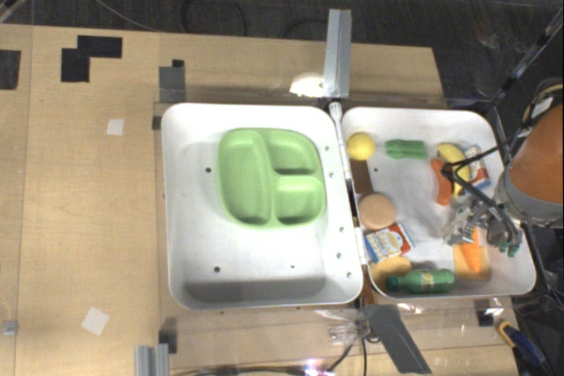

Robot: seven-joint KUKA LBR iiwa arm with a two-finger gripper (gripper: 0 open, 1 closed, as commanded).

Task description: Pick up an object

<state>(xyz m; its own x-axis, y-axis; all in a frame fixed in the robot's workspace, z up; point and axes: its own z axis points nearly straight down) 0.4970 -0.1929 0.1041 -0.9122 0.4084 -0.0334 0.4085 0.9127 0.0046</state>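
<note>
The right bin (414, 123) holds several small objects: a yellow ball (359, 145), a green piece (405, 150), a yellow banana (451, 154), an orange carrot (440, 180), a tan round piece (377, 209), a red and blue carton (388, 240), a green bottle (421, 280) and an orange block (471, 260). My gripper (471, 226) hangs low over the bin's right side, just above the orange block and below the carrot. The arm's orange band (539, 163) sits above it at the right edge.
The left bin (189, 189) bears a light green divided plate (269, 176). A metal post (337, 53) stands behind the seam between the bins. Black cables (476, 167) cross the right bin's far right corner.
</note>
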